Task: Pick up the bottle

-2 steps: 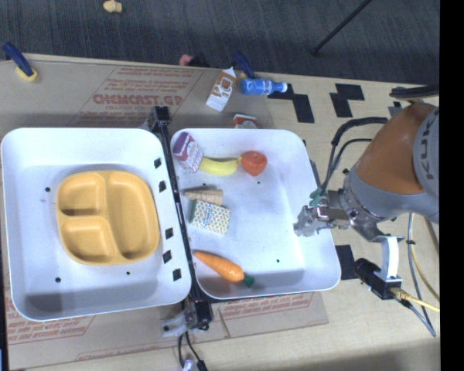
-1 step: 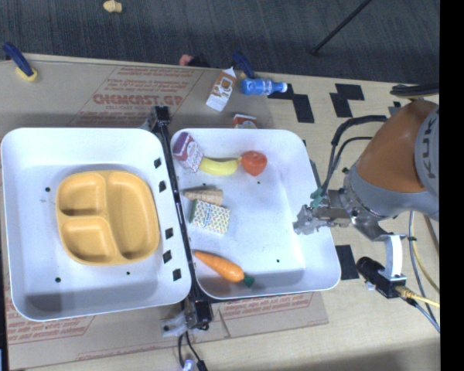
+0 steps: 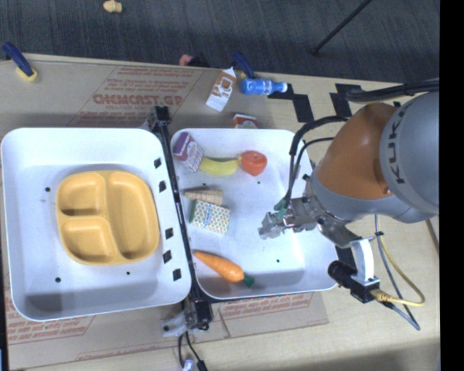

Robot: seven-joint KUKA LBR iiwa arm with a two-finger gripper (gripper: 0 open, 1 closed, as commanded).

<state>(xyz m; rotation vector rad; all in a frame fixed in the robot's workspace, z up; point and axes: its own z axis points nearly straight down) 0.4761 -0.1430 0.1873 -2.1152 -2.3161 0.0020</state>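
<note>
1. Nearest you, along the bottom edge of the right bin, a carrot lay on its side. The left bin beside it held a yellow divided plate.
2. Further in, the gripper hung low over the right bin's bare floor, reaching in from the right. You could not tell from above whether it was released or clenched; nothing showed between its tips.
3. Left of the gripper and apart from it sat a patterned box, with a wafer block touching its far side.
4. Beyond those, near the bin's far wall, lay a banana, a red tomato just beside it, and a small purple carton.
5. Farthest away, outside both bins on the bench, lay the bottle, blue with a paler cap end pointing right, a small milk carton near its left.
6. Judged from this, you had not yet reached the bottle, which lay well apart from the gripper. To do the step well, lift clear of the bin wall, travel over the far rim, turn the jaws across the bottle's narrow width, and descend on its middle so it cannot roll.
</note>
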